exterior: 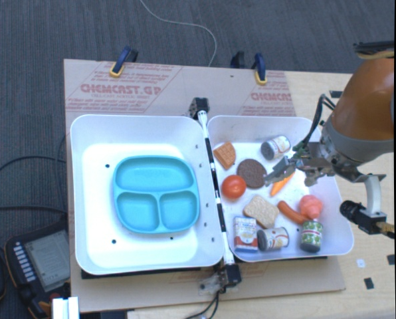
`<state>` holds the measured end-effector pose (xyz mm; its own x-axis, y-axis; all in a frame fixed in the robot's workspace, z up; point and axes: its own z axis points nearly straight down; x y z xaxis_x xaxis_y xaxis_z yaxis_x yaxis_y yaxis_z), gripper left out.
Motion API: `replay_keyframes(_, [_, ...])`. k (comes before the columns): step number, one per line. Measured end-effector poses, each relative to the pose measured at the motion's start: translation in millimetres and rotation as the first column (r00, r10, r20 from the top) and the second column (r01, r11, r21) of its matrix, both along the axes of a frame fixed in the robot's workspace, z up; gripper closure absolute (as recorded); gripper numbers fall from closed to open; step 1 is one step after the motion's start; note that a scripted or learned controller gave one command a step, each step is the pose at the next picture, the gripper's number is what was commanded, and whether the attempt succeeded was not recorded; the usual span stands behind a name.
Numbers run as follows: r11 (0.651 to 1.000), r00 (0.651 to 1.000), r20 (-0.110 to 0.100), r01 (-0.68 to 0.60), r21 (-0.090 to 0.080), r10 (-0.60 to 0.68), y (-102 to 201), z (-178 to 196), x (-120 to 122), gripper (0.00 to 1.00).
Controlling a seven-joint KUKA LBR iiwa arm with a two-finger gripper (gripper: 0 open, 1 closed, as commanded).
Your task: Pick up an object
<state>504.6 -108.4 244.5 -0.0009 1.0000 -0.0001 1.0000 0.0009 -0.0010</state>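
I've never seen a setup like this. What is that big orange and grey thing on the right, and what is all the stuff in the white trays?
That is a robot arm, seen by a camera above the bench. Its gripper reaches into the right bin, which holds toy food: a tomato, a brown cookie, bread, a carrot, a sausage and small cans. The left bin holds a blue divided plate. The arm is meant to pick something up; I cannot tell whether it grips anything yet.
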Motion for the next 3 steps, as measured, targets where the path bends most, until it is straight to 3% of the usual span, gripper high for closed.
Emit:
replay_keyframes(1, [1.0, 1.0, -0.005, 0.001, 0.001, -0.001, -9, -135, 20, 0.0])
replay_keyframes(2, [1.0, 1.0, -0.002, 0.002, 0.0, -0.002, -10, -125, 21, 1.0])
replay_keyframes(3, [1.0, 1.0, -0.002, 0.002, 0.0, -0.002, -10, -125, 21, 0.0])
